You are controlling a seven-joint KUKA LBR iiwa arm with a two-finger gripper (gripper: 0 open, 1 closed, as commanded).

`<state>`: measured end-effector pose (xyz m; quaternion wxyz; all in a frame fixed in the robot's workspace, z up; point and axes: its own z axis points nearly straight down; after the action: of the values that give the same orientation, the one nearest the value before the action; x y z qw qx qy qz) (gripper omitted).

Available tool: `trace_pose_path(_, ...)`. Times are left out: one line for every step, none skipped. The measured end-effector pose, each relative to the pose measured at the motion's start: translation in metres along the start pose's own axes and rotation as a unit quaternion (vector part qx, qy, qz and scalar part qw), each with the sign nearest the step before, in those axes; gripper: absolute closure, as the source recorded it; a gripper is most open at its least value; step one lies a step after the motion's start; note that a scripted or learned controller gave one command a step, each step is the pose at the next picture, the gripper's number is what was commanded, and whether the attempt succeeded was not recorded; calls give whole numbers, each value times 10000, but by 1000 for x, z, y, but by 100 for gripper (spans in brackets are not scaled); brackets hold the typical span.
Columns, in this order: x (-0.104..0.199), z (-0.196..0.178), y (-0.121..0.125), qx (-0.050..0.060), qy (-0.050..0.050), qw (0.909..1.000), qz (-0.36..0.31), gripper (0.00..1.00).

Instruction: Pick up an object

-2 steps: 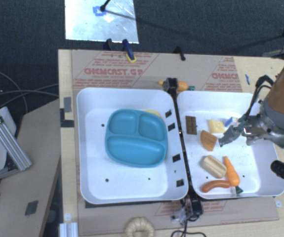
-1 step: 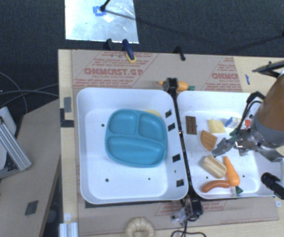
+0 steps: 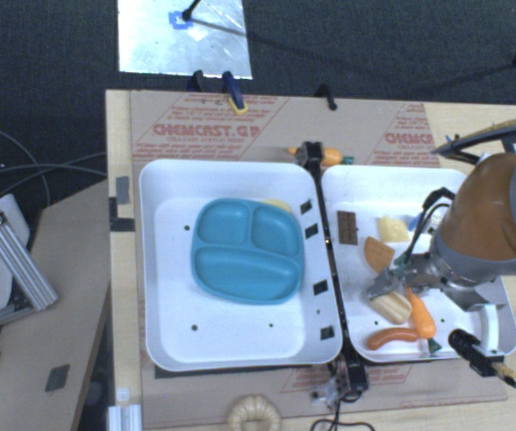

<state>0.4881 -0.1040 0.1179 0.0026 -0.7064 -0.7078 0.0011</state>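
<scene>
The right bin (image 3: pixel 473 180) holds several toy foods. A dark brown bar (image 3: pixel 347 227) lies by the bin's left wall, with a pale yellow piece (image 3: pixel 392 230) and an orange-brown wedge (image 3: pixel 378 255) to its right. Nearer the front lie a tan bread-like piece (image 3: pixel 389 309), an orange carrot (image 3: pixel 422 315) and a red-orange sausage (image 3: pixel 392 338). My gripper (image 3: pixel 394 284) hangs low in this bin, just above the tan piece and the top of the carrot, below the wedge. The arm's orange band (image 3: pixel 491 209) covers the bin's right part.
A blue divided plate (image 3: pixel 246 250) sits in the left bin (image 3: pixel 163 268). A black divider with clips (image 3: pixel 322 241) runs between the bins. An orange item (image 3: pixel 331 157) rests at the divider's far end. Cardboard (image 3: pixel 204 128) lies under both bins.
</scene>
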Motion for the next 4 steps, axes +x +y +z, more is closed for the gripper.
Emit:
trace_pose_path(0,35,0,-20,-7,10000,4,0)
trace_pose_path(-1,23,2,-43,-16,10000,9,100)
trace_pose_path(8,-37,3,-56,-14,10000,-15,100)
trace_pose_path(12,-100,7,-70,-17,10000,-17,100)
